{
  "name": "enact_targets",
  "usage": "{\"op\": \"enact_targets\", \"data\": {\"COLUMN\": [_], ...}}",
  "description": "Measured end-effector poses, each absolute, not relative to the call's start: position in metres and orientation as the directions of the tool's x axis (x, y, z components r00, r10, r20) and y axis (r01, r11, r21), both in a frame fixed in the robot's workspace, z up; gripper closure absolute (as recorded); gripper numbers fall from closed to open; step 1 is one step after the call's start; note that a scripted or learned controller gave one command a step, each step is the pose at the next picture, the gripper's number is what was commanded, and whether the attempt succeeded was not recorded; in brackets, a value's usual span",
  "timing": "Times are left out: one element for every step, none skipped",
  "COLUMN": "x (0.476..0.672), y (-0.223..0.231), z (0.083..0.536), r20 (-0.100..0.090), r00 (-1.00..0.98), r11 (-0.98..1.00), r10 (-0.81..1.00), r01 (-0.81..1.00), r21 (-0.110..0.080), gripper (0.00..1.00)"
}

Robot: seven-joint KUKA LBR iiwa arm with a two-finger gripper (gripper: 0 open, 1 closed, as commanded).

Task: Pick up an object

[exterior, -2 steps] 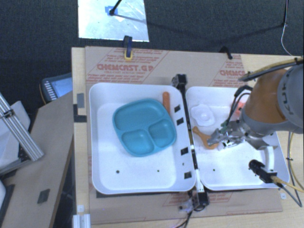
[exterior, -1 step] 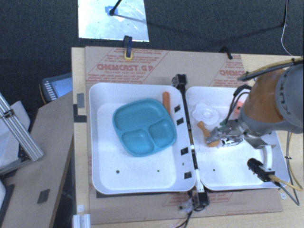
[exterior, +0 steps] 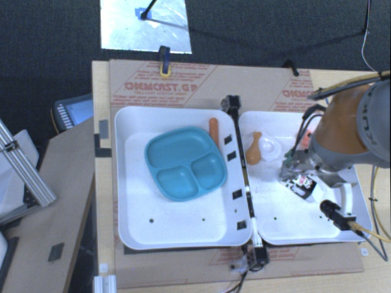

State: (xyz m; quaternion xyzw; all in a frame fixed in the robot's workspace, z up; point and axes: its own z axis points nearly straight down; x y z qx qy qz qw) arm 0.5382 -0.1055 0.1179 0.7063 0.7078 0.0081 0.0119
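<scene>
My gripper point(exterior: 293, 171) is low in the right bin point(exterior: 287, 227), near its middle, with the grey and orange arm reaching in from the right. A small black, white and red thing point(exterior: 303, 185) lies right beside the gripper's tip, and I cannot tell whether they touch. Further left, by the bin's left wall, lies an orange drumstick-shaped toy point(exterior: 253, 149). A pale, clear-looking object point(exterior: 272, 146) rests against it. Both are apart from the gripper.
The left bin point(exterior: 137, 218) holds a blue divided plate point(exterior: 185, 163) and a thin orange stick-shaped toy point(exterior: 214, 129) at the plate's upper right edge. A black divider rail point(exterior: 239, 170) runs between the two bins.
</scene>
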Motion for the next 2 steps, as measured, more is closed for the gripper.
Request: {"op": "enact_targets", "data": {"x": [0.545, 0.547], "y": [-0.099, -0.099], "z": [0.179, 0.233], "r20": [-0.001, -0.001], "r00": [-0.005, -0.005], "r11": [0.005, 0.005], "r10": [1.0, 1.0], "r01": [1.0, 1.0], "r21": [0.007, 0.008], "gripper": [1.0, 1.0]}}
